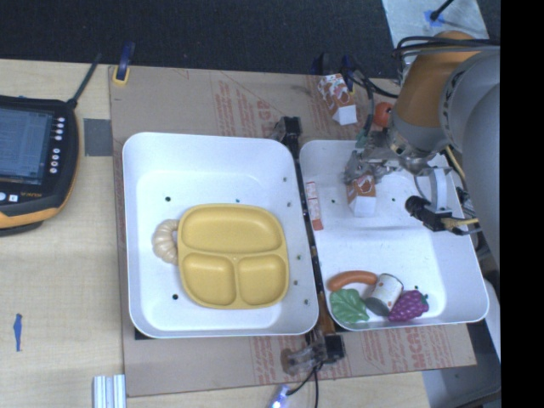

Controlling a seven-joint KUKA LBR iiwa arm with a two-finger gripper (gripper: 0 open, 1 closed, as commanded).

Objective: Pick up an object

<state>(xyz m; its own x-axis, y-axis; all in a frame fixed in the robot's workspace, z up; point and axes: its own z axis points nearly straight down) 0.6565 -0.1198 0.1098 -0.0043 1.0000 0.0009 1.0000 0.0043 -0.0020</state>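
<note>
Grey arm (476, 100) (orange-banded above the wrist), black cables.

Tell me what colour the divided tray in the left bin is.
Yellow. The tray shows best in the camera view, lying in the left bin.

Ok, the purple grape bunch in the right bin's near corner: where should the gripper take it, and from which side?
Probably from straight above, closing across the grape bunch's narrow width at its middle. It lies flat near the right bin's front wall, and the can touches its left end, so a side approach looks blocked. Turn the fingers so they drop clear of both.
</note>
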